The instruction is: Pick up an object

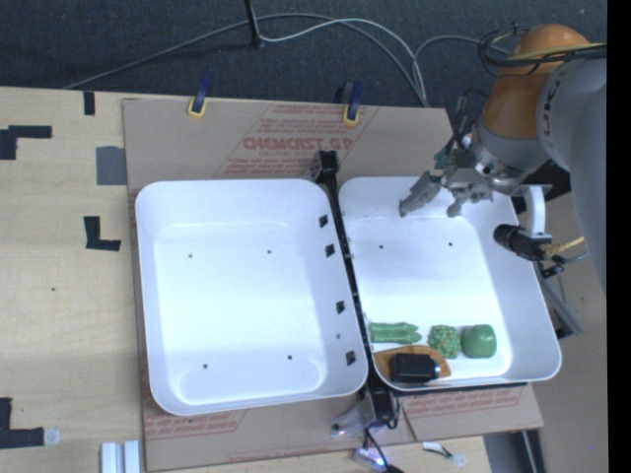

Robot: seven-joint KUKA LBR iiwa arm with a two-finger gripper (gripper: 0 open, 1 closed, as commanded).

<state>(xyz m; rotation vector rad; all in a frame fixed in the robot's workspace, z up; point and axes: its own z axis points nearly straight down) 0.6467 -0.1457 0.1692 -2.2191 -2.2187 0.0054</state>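
Objects are being left ungrasped at the near end of the right bin (pixel 513 294): a green pod (pixel 392 332), a bumpy green piece (pixel 445 339), a green block (pixel 479 341), and a black item (pixel 413 368) lying on an orange piece (pixel 436 360). All are clustered tightly along the near wall, several touching or nearly so. The left bin (pixel 237 294) is being shown beside it on the worktop (pixel 59 294).

The gripper (pixel 435 197) is being held over the far end of the right bin, well apart from the cluster. Its fingers are being seen spread, with nothing between them.

Risks being judged from here: a long travel toward the near wall is being required, so a descent in place is likely closing on bare bin floor. With the items crowded, two could be getting pinched together or one knocked aside. The black item is sitting right at the near rim, so a finger could be striking the wall. The rounded green block may be slipping out under closure.
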